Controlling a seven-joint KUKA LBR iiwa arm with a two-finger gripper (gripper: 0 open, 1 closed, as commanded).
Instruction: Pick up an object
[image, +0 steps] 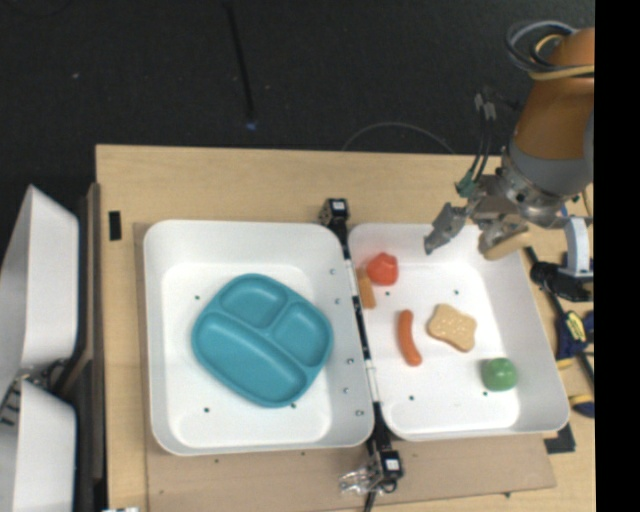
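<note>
The right bin (520, 405) holds a red round toy (381, 268), a small orange piece (366, 293) by its left wall, a red-orange sausage (408, 337), a tan toast slice (452, 327) and a green ball (498, 374). My gripper (470, 235) hovers over the bin's far right corner, its two fingers spread apart with nothing between them. It is up and to the right of the toast, well apart from every object.
The left bin (165, 300) holds a teal divided plate (262, 339). A black clip (334, 211) sits at the far end of the seam between the bins. Tools and cables (570, 300) lie along the bench's right edge.
</note>
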